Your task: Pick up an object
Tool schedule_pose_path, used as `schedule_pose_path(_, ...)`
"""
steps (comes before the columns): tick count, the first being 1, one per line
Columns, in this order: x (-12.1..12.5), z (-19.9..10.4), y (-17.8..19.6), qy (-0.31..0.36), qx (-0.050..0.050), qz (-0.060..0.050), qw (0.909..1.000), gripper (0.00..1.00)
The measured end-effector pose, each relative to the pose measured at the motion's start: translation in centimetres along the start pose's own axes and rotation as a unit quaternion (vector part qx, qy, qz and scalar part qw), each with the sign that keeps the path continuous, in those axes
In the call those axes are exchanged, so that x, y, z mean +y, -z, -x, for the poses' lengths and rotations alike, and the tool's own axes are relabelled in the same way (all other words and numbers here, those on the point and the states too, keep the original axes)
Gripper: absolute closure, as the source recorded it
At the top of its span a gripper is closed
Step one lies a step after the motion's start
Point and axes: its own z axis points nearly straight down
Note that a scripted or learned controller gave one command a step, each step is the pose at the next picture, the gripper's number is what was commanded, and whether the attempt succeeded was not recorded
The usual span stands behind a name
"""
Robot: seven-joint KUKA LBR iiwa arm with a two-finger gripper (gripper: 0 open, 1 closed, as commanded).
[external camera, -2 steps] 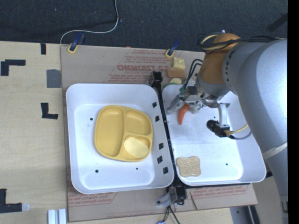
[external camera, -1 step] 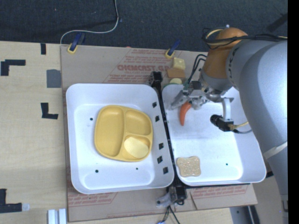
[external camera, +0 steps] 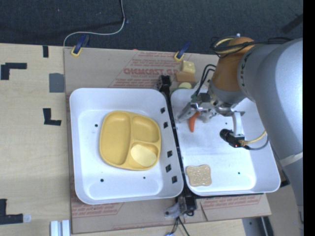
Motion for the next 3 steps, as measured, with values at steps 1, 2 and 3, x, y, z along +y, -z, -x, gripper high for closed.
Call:
schedule_pose_path(1, 1.0, -0.3, 0.0, 0.0, 0.001, 0.001, 1.0, 0.0)
schedule_pose_path(2, 1.5, 0.5, 0.0, 0.0, 0.001, 0.001, 1.0, 0.0)
schedule_pose_path(3, 2.2, 0.4, 0.0, 0.001, 0.001, 0.001, 1.0, 0.0)
